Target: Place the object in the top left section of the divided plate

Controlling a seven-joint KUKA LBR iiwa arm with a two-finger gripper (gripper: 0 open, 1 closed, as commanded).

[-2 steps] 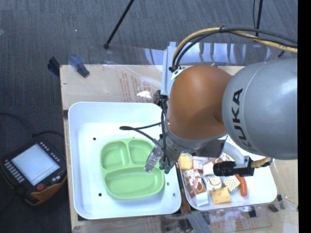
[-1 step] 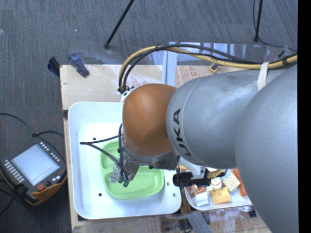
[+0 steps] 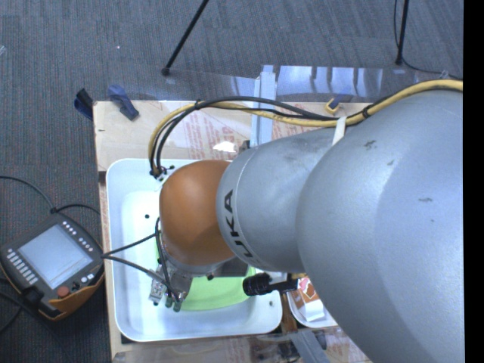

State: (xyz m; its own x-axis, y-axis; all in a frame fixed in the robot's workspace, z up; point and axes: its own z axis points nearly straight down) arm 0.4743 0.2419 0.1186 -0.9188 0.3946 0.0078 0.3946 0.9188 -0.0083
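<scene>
My arm's orange band (image 3: 195,214) and grey wrist hang over the left white bin (image 3: 125,203) and cover most of it. A light green divided plate (image 3: 219,293) lies in that bin; just a strip of it peeks out below the wrist, so its sections are hidden. The gripper (image 3: 166,302) points down at the plate's left edge, close above the bin floor. I see no object between it and the plate. Whatever lies under the arm is hidden.
A corner of the right bin (image 3: 311,314) shows under the arm, holding an orange and white item (image 3: 305,296). A teach pendant (image 3: 50,267) with its cable lies on the floor to the left. Black cables (image 3: 162,138) loop above the wrist.
</scene>
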